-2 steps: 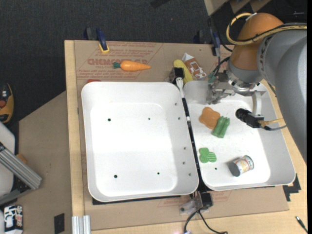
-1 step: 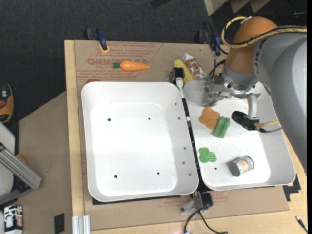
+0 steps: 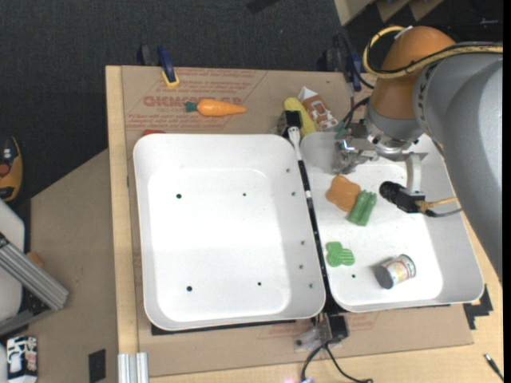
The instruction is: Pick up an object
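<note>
In the right bin (image 3: 447, 290) lie an orange-brown wedge (image 3: 343, 191), a green ribbed piece (image 3: 362, 208) touching it, a small green leafy toy (image 3: 340, 254) and a little silver can (image 3: 396, 270) on its side. My gripper (image 3: 349, 153) hangs over the far left corner of that bin, just behind the orange-brown wedge and apart from it. Nothing is visibly held in it. The grey arm with its orange band (image 3: 403, 70) reaches in from the right and covers the bin's far right part.
The left bin (image 3: 152, 214) stands beside the right one. Behind the bins, on the cardboard, lie a toy carrot (image 3: 215, 108), a yellow item with a black-handled tool (image 3: 294, 118) and a brown-white packet (image 3: 319, 110). A black cable plug (image 3: 399, 195) dangles over the right bin.
</note>
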Controlling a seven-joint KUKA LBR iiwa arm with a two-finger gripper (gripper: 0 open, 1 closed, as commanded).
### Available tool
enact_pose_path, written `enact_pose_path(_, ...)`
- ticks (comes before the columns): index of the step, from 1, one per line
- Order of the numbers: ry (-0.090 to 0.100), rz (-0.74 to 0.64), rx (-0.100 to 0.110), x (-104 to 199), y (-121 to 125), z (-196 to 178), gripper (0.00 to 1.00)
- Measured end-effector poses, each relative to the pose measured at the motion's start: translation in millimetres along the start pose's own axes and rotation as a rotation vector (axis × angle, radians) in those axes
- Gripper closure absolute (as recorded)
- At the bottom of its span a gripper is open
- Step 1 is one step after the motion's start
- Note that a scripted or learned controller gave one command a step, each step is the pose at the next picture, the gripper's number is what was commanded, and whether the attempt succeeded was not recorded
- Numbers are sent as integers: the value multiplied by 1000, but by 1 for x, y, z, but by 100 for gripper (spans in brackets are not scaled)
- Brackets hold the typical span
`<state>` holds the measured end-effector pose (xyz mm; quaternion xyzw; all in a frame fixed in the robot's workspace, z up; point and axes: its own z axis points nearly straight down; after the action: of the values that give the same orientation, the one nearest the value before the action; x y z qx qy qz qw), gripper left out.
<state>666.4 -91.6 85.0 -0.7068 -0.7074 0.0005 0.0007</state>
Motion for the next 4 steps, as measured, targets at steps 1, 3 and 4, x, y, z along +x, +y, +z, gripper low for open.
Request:
enact_pose_path(1,0,0,0,0,0,0,100)
enact_pose_path(3,0,0,0,0,0,0,100)
enact_pose_path(4,-1,1,-2,-6,0,0,100)
